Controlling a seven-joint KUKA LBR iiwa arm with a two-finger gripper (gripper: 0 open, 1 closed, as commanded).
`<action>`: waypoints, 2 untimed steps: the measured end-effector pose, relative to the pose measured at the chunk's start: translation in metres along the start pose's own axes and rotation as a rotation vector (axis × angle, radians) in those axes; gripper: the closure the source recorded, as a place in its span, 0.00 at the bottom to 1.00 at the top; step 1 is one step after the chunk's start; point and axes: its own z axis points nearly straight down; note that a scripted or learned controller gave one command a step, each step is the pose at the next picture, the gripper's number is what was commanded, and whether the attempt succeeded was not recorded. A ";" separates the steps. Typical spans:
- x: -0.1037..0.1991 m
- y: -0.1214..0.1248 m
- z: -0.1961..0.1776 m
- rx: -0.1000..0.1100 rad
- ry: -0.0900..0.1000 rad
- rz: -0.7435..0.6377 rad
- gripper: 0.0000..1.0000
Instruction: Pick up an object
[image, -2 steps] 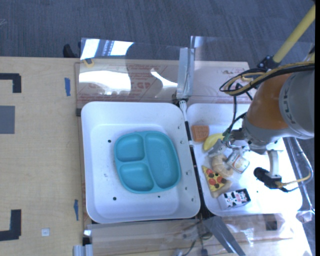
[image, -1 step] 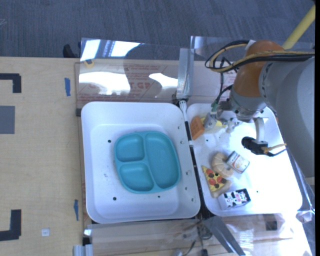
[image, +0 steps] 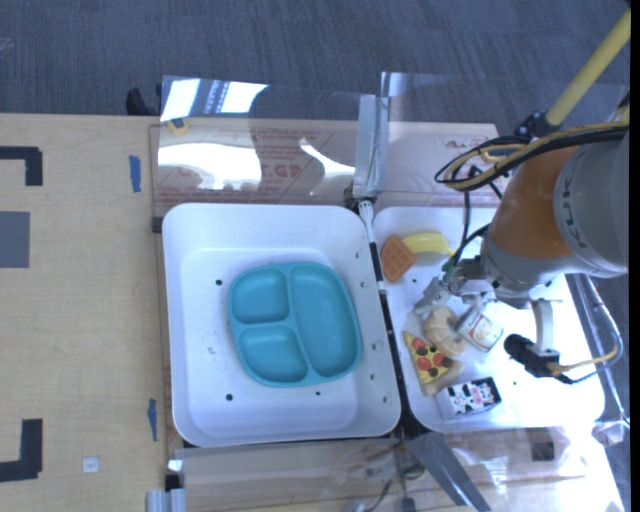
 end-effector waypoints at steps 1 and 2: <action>0.000 0.003 -0.012 -0.007 -0.001 0.000 1.00; 0.000 0.002 -0.011 -0.005 0.000 0.000 0.00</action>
